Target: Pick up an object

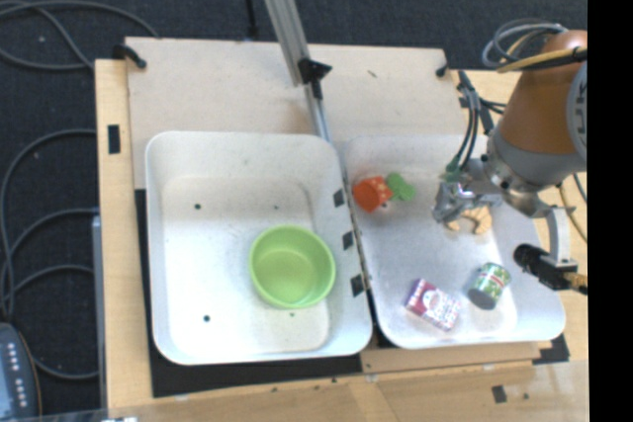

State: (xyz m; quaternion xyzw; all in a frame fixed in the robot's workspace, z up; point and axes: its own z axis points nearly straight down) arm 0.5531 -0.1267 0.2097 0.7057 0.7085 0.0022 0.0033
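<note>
Sitting in left bin [178, 212]: green bowl [291, 265]. Right bin [415, 163]: orange-and-green toy [381, 192] at left wall, pink box [432, 303], small can [489, 285] near front; gripper [457, 209] low over tan object [469, 220], finger state cannot be told

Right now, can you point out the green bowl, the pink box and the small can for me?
green bowl [291, 265], camera view, on the inside bottom of the bowl.
pink box [432, 303], camera view, on the middle of its top face.
small can [489, 286], camera view, on its side wall.
</note>
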